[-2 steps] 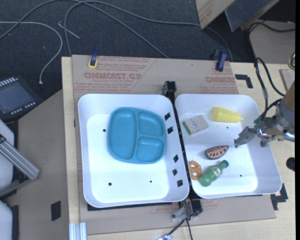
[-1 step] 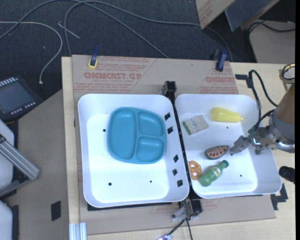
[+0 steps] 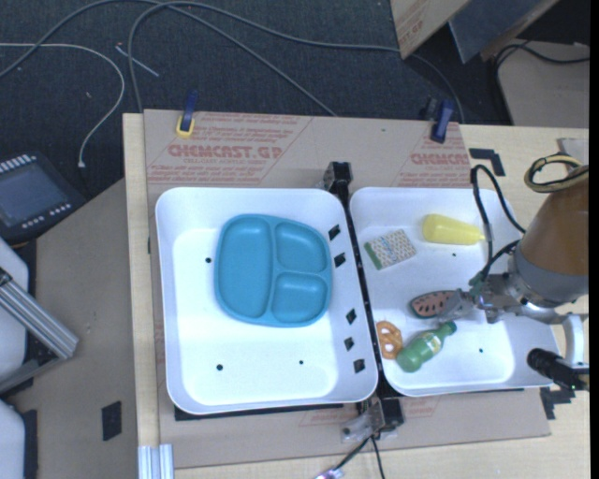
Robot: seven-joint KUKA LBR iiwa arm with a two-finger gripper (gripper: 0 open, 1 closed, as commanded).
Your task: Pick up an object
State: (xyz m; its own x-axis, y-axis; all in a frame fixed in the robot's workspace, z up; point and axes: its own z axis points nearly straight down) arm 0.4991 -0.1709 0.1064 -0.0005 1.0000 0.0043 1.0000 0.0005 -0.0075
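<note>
Claw (image 3: 460, 301) touches flat brown oval object (image 3: 430, 303) beside green bottle (image 3: 423, 346).

Dark carpeted floor (image 3: 281, 56) crossed by thin white cables (image 3: 103, 94), tan cardboard-topped table (image 3: 281, 145) printed with red lettering, blue clamps (image 3: 187, 117) at its far edge, cardboard box (image 3: 421, 23) beyond, dark screen device (image 3: 33, 192) at left, aluminium rail (image 3: 33, 318) below it.
</note>
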